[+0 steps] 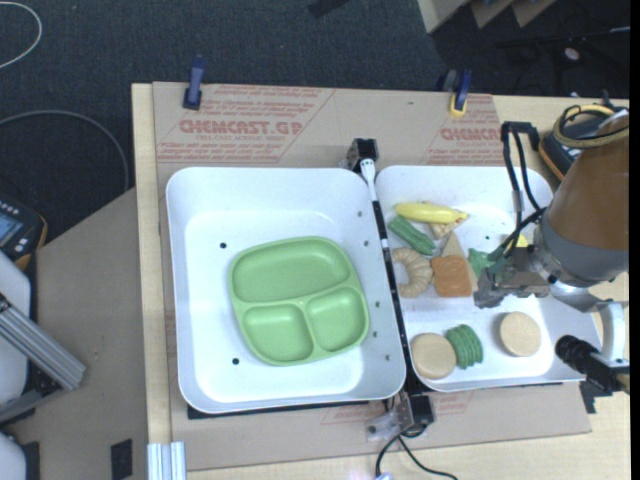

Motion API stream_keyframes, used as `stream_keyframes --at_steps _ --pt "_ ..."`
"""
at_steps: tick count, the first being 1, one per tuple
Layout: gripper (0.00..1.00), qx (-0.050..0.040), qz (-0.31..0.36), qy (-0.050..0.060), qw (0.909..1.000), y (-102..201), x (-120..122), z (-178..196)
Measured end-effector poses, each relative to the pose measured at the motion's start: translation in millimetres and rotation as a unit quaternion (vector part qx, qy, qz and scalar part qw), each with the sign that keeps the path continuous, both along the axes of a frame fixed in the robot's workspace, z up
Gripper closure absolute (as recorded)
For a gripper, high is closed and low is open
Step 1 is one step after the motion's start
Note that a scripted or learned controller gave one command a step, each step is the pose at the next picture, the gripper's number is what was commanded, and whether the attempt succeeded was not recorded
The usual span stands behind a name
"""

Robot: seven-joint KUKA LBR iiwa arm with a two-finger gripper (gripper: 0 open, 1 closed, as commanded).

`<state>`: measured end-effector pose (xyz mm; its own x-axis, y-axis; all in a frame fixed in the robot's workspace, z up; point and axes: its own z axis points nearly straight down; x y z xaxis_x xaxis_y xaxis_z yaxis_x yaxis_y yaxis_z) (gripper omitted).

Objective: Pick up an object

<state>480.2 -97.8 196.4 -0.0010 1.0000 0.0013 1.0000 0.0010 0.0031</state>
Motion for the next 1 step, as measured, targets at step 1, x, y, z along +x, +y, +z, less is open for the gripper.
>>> stream_keyframes --at_steps 1 --pt "1.0 -0.0011 -0.002 0.001 1.0 -50.6 41.0 -90.5"
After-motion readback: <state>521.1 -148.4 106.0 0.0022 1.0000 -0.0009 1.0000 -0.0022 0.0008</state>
